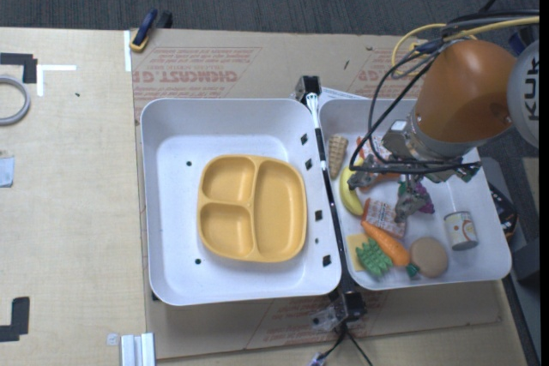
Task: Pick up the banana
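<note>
On the bench, the right bin (489,266) holds the banana (349,193) at its nine o'clock wall, long axis twelve to six. The gripper (403,184) hangs beside it; its grip cannot be told.

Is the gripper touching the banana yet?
Cannot tell. In the camera view the gripper hangs right beside the banana in the right bin, overlapping its edge; the slanted view shows neither contact nor gap.

Banana (350,195) upper end hidden under arm (459,94); hand's fingers (410,200) too cluttered to read; arm cut by right edge.
</note>
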You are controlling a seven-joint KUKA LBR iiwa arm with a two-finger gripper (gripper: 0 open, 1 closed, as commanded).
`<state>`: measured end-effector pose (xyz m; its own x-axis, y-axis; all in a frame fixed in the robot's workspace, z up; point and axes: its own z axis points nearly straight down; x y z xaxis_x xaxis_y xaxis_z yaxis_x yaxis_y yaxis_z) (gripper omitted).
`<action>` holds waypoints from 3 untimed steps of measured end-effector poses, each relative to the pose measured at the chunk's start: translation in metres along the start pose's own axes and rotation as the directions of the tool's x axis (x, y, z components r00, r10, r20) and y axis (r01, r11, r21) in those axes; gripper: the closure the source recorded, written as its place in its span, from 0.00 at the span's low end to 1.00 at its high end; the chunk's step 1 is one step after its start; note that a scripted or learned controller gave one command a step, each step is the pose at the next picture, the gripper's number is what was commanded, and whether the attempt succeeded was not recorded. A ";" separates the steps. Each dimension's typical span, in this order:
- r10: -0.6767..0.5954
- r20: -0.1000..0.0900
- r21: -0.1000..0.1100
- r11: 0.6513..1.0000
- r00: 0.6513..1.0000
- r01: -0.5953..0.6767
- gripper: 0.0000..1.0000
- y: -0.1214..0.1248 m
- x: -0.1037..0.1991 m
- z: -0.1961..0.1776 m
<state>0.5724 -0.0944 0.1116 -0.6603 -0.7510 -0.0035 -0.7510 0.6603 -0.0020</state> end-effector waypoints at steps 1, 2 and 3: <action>0.028 0.001 0.000 1.000 1.000 -0.028 0.00 0.056 -0.071 -0.081; -0.283 0.000 -0.001 0.959 0.959 0.283 0.00 0.071 -0.056 -0.081; -0.278 0.004 0.002 0.960 0.960 0.278 1.00 0.070 -0.057 -0.091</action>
<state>0.5568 -0.0053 0.2026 -0.4252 -0.9051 -0.0070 -0.9051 0.4252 -0.0049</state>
